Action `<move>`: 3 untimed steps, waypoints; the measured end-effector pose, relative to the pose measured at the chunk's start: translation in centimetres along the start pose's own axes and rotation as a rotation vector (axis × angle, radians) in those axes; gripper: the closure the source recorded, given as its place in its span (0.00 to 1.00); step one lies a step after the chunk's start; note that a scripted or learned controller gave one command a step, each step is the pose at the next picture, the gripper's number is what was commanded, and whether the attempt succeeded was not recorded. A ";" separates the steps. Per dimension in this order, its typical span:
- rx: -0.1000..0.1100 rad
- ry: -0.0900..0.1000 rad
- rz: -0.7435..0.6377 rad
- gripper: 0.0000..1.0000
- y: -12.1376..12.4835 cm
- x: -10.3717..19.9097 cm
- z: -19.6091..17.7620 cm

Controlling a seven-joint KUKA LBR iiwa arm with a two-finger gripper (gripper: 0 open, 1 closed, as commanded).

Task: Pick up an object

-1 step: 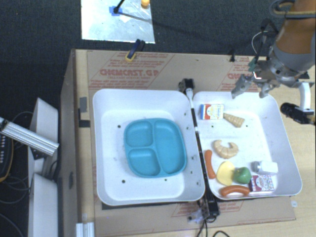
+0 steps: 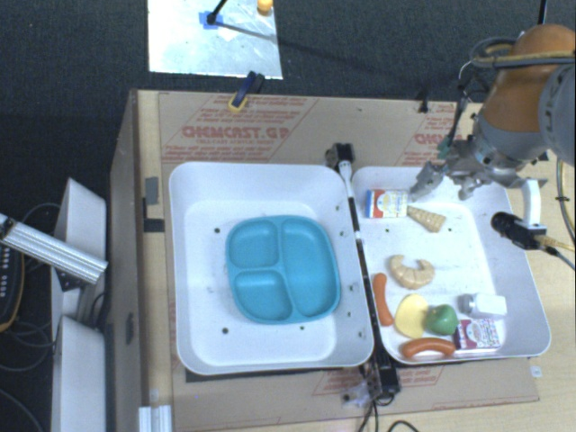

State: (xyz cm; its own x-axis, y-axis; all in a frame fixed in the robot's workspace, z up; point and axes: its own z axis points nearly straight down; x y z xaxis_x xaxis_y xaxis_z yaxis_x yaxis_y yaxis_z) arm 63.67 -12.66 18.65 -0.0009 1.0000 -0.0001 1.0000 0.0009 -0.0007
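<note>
The right bin (image 2: 517,277) holds several toy foods. At its back lie a small milk carton (image 2: 387,203) and a tan cone (image 2: 427,217). A croissant (image 2: 411,271) lies in the middle, and a red sausage (image 2: 382,298) lies along the left wall. Toward the front are a yellow fruit (image 2: 411,314), a green fruit (image 2: 441,318), a hot dog (image 2: 427,349), a pink carton (image 2: 477,334) and a white bottle (image 2: 486,305). My gripper (image 2: 445,184) hangs over the bin's back edge, just above and right of the cone. Its fingers are spread, with nothing between them.
The left bin (image 2: 198,241) holds a blue divided plate (image 2: 282,268). A black clip (image 2: 342,157) sits on the wall between the bins. A black cylinder (image 2: 516,229) juts over the right bin's right edge. Brown cardboard lies under both bins.
</note>
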 end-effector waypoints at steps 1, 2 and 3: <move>-0.014 -0.004 -0.003 0.00 1.3 2.3 8.8; -0.003 -0.001 0.000 0.00 0.5 -0.6 10.1; -0.001 -0.001 0.001 0.00 -9.8 -2.9 9.6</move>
State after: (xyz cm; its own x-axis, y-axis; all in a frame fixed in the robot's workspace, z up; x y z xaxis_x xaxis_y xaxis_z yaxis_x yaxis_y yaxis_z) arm 53.89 -15.54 9.07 -0.0002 1.0000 -0.0007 1.0000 0.0002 0.0007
